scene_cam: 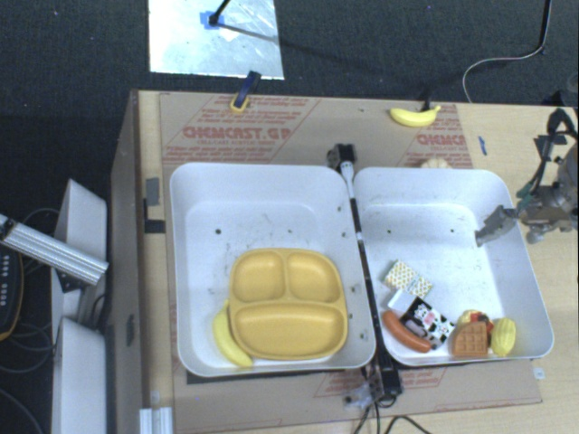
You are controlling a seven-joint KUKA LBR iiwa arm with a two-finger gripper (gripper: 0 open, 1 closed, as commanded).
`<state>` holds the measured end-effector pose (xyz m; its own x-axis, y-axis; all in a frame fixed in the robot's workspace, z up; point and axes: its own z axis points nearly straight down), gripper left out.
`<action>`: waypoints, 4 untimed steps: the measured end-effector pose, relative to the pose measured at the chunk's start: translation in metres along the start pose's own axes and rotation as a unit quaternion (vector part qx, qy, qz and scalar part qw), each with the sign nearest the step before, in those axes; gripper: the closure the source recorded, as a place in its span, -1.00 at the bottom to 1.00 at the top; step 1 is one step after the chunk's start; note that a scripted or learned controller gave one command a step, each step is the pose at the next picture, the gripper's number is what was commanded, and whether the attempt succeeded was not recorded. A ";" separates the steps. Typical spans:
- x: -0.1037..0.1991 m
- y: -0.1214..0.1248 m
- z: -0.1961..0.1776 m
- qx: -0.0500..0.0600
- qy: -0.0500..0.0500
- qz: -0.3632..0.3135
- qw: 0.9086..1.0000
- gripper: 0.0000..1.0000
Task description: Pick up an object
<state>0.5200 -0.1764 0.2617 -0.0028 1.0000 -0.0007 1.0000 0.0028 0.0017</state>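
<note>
Camera view: the bench [271, 120], a board printed with red lettering, carries two white bins, with dark carpet and a shiny sheet [215, 23] in the upper part of the frame. The gripper [503, 222] hangs over the right bin's [434, 206] right rim with its fingers apart, gripping nothing. Toy food items [434, 319] lie along that bin's lower edge; a yellow divided plate [288, 301] and a banana [228, 340] occupy the left bin [235, 197].

Grey metal gripper [508, 219]; dark cables along the wrist
</note>
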 end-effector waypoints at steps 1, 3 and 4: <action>-0.030 0.088 0.116 0.001 0.001 0.000 1.000 -1.00; -0.031 0.091 0.092 -0.004 -0.001 -0.003 1.000 1.00; -0.031 0.093 0.081 -0.006 -0.001 -0.004 1.000 1.00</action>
<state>0.6127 -0.2069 0.1811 -0.0099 0.9999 -0.0036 0.9999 0.0100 0.0136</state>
